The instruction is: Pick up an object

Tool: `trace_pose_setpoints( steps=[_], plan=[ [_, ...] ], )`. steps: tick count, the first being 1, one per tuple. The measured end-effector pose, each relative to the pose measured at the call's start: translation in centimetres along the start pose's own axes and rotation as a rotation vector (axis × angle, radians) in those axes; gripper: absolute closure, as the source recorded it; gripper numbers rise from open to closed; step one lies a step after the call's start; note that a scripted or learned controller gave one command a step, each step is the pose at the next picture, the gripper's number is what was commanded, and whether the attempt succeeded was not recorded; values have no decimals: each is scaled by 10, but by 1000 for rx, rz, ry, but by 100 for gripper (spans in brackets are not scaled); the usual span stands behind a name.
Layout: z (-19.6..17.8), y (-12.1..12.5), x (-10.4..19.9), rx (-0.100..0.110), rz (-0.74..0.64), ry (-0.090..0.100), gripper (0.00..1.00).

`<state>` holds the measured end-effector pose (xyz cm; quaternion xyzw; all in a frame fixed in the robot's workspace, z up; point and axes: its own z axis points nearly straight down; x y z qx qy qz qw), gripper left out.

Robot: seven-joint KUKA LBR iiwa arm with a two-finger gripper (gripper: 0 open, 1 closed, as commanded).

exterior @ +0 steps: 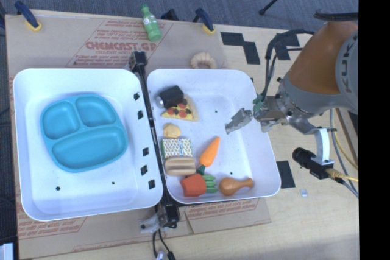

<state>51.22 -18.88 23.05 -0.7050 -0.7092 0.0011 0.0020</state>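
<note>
Overhead slanted view of the bench (292, 216) with two shallow white bins side by side. The left bin (36, 192) carries a blue divided tray (83, 131). The right bin (234, 85) carries the candidate objects, grouped toward its left and near edges: a black block (170, 95) at the far left, touching a pizza slice (181, 111) just beside it; below these a small tan piece (172, 130), a patterned cracker (177, 147) and a hot dog (180, 165); an orange carrot (209, 151) lying tilted near the bin's middle; a red and green vegetable (197, 184) and a brown drumstick (234, 185) along the near edge. The claw (237, 121) hangs over the right part of this bin, reaching in from its right edge, apart from every object and with nothing between its fingers; whether they are apart or together cannot be told. Outside the bins, a green bottle (150, 24) and a tan ring (203, 60) lie toward the bench's far edge.
</note>
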Motion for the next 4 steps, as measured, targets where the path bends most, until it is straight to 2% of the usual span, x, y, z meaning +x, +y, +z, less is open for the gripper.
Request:
trace_pose_setpoints(
  steps=[1, 2, 3, 4],
  plan=[
    [98, -17, 44, 1, 32, 0, 0],
    [134, -18, 71, -18, -126, -1, 0],
    [128, -22, 70, -2, -132, 0, 100],
    [39, 61, 101, 0, 419, 0, 100]
  ],
)
